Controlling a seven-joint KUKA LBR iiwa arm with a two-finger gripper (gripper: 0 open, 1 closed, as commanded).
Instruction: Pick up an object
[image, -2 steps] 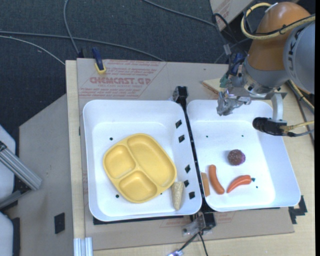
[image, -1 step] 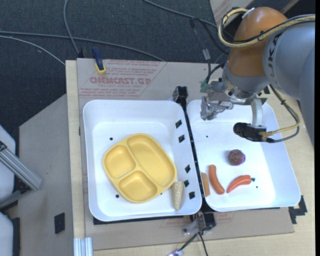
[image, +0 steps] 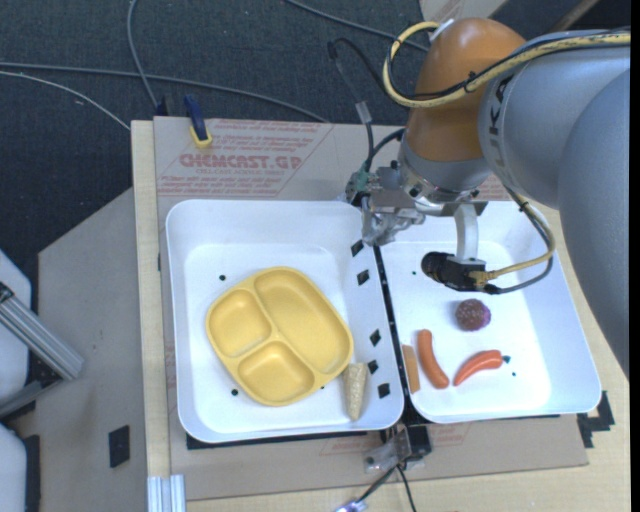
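Operator: Where's the gripper sitting?

Spotter: You've got the gripper at the far end of the bench, right over the wall where the left bin and the right bin meet. The grey arm comes in from your right, with its orange band above the wrist. From this slant you can't tell whether the gripper is open or closed, because the wrist hides too much.

Operator: What can it pick from?

Spotter: In your left bin a yellow plate with three compartments lies flat near the middle, turned a little askew. A pale corn cob lies just beside the plate's near right corner, close to the dividing wall. In your right bin a dark purple ball sits about the middle. Nearer to you lie three long things. A thin tan stick is just beside the dividing wall, and an orange sausage is right next to it. A red-orange pepper lies at a slant a bit further right. The stick and the sausage run almost parallel; you can't tell whether they touch.

Operator: How close is any of it to the gripper?

Spotter: All of it lies apart from the gripper. The plate's far right corner and the purple ball are nearest. The corn cob and the three long things lie well toward the near edge. Both bins rest on a cardboard sheet with red print.
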